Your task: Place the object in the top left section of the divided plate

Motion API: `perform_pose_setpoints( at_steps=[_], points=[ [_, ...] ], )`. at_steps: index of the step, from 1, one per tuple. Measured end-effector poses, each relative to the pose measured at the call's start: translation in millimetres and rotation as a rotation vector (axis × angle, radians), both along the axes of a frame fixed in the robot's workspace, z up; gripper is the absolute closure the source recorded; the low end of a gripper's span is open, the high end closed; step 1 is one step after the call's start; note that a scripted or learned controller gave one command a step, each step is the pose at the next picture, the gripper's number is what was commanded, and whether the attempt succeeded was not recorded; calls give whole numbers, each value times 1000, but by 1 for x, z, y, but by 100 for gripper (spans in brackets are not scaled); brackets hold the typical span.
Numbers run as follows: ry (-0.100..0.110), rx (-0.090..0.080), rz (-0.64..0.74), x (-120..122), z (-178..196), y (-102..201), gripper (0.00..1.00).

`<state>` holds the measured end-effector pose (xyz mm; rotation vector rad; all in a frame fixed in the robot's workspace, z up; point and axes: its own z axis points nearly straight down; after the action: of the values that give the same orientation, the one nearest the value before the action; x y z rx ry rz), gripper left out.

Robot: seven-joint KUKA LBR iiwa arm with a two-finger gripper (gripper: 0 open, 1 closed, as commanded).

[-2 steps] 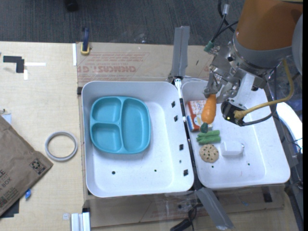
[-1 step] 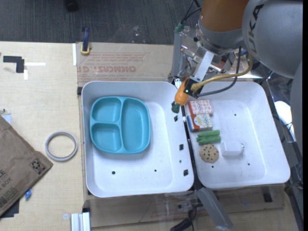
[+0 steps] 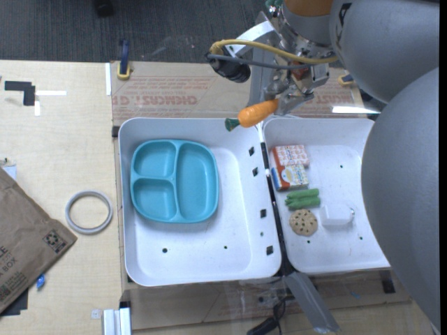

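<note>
The gripper (image 3: 279, 105) is positioned above the far rim where the two white bins meet, with a toy carrot (image 3: 253, 114) clamped between its fingers. The carrot lies roughly level, its orange body nearest the fingers and its green top pointing left, over the far right corner of the left bin (image 3: 188, 260). The blue divided plate (image 3: 174, 181) rests flat in the left half of that bin, well apart from the carrot; all three of its sections are bare. The right bin (image 3: 342, 257) contains a red-and-white box (image 3: 290, 166) near its left wall, a green bean pod (image 3: 302, 199) just below the box, a cookie (image 3: 303, 222) below that, and a small white block (image 3: 336, 217) beside the cookie. A grey ring (image 3: 89, 211) lies on the wooden bench (image 3: 56, 145), left of the bins, near a brown paper bag (image 3: 24, 239).
</note>
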<state>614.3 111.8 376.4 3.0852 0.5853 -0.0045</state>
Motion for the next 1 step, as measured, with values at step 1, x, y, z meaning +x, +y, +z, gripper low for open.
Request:
perform_pose_setpoints(
  at_steps=[1],
  points=[
    [0,0,-32,24,-10,25,100]
  ],
)
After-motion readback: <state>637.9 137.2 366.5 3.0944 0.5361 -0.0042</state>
